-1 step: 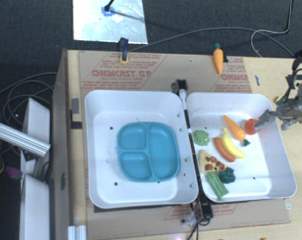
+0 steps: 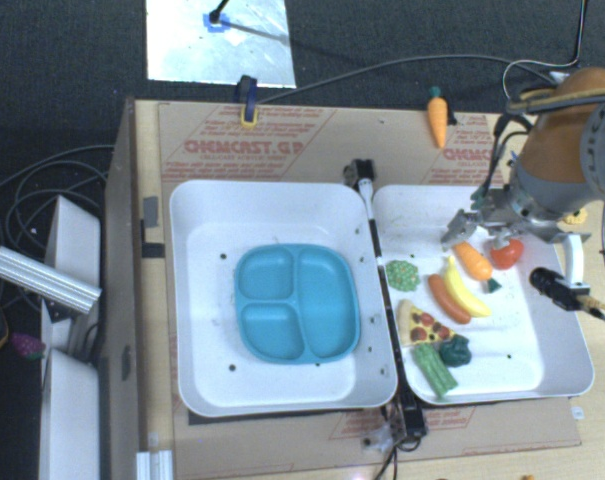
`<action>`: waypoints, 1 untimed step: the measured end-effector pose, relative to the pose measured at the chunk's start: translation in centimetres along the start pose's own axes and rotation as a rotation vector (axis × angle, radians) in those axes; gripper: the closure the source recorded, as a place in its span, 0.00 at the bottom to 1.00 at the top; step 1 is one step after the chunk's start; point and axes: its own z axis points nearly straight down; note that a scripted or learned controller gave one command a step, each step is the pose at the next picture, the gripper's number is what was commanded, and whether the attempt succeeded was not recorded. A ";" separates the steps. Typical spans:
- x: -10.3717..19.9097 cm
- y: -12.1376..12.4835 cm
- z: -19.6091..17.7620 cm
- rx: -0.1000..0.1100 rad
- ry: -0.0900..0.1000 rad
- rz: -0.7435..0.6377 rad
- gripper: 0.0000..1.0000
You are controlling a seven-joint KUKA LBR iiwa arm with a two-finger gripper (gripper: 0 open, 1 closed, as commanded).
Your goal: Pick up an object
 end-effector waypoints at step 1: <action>0.7 -3.1 4.9 -0.015 -0.005 0.001 0.00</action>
